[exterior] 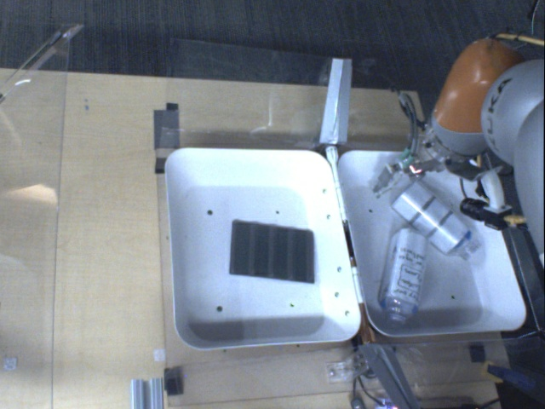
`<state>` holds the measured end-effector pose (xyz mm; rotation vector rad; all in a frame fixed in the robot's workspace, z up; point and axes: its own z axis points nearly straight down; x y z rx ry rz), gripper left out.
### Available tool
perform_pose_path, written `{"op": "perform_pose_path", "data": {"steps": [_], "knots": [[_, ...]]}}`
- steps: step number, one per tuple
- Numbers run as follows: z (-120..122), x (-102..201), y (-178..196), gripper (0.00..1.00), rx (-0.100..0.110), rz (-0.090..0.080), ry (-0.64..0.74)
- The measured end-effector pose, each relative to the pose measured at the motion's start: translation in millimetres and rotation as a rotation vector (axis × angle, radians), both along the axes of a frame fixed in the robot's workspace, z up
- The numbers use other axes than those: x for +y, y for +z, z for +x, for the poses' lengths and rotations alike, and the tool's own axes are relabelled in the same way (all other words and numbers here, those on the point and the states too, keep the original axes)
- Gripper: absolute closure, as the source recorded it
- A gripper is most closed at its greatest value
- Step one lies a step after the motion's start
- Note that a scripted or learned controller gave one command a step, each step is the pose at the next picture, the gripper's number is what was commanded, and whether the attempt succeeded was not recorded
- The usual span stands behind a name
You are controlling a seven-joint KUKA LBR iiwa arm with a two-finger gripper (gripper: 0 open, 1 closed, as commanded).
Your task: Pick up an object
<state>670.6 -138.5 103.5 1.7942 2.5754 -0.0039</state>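
Camera view puts a clear plastic bottle (405, 278) lying flat in the right bin (502, 309), likely light, slick and easily dented, best gripped across its middle, with the gripper (426, 210) just above it.

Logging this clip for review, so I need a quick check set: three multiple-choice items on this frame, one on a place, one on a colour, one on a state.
1. Where does the clear plastic bottle lie?
A. In the right bin
B. In the left bin
C. On the wooden bench

2. What colour is the ribbed pad in the left bin?
A. White
B. Orange
C. Black

3. How does the bottle rest?
A. Upright on its base
B. On its side
C. Raised clear of the bin

Answers:
1 A, the bottle sits on the right bin's floor below the gripper.
2 C, the pad is a dark rectangle against the white floor.
3 B, its length runs flat along the bin floor.
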Motion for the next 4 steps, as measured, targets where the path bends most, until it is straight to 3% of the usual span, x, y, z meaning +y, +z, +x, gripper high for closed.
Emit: {"op": "perform_pose_path", "data": {"steps": [1,2,3,4], "knots": [[-43.6,-5.8,-15.2,0.00,-0.008,0.002,0.145],[-136.3,-28.7,-13.9,0.00,-0.010,0.001,0.238],[-176.0,0.2,-12.5,0.00,-0.019,-0.003,0.334],[-172.1,29.5,36.5,0.00,-0.009,-0.001,0.646]]}}
